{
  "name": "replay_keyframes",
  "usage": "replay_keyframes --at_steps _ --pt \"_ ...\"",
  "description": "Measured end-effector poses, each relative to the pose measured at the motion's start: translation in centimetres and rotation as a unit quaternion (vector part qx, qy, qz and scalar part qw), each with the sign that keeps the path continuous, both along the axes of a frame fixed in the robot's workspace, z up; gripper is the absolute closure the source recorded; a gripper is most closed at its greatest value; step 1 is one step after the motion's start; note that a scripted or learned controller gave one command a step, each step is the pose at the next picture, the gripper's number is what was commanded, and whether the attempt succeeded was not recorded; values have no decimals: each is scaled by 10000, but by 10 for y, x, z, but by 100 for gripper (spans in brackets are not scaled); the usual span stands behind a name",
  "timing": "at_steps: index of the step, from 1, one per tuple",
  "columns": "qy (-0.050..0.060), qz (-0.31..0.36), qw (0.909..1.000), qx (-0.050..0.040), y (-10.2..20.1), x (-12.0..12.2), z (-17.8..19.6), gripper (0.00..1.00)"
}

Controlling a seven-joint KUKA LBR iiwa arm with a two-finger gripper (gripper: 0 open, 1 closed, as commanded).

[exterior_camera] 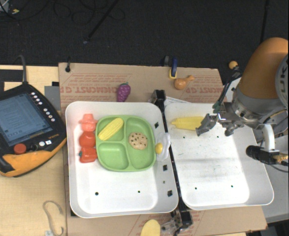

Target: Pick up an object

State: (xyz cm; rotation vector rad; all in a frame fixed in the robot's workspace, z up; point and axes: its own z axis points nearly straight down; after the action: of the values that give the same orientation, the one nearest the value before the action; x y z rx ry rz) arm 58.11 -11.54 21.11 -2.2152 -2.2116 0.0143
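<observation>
Yellow corn [186,123] lies lengthwise left-right, just beside the claw [217,124].

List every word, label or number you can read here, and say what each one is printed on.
Red lettering on the cardboard sheet behind the bins, left part: upside down and blurred; not read with confidence.
The same red lettering repeats near the sheet's right end, beside the orange pear-shaped toy: also unreadable.
Screen and buttons of the teach pendant: too small and blurred to read.
</observation>
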Motion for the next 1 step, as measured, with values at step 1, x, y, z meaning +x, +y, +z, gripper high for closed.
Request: replay_keyframes --at_steps 1 --pt "-68 11 10000 -9 0 3 7 0"
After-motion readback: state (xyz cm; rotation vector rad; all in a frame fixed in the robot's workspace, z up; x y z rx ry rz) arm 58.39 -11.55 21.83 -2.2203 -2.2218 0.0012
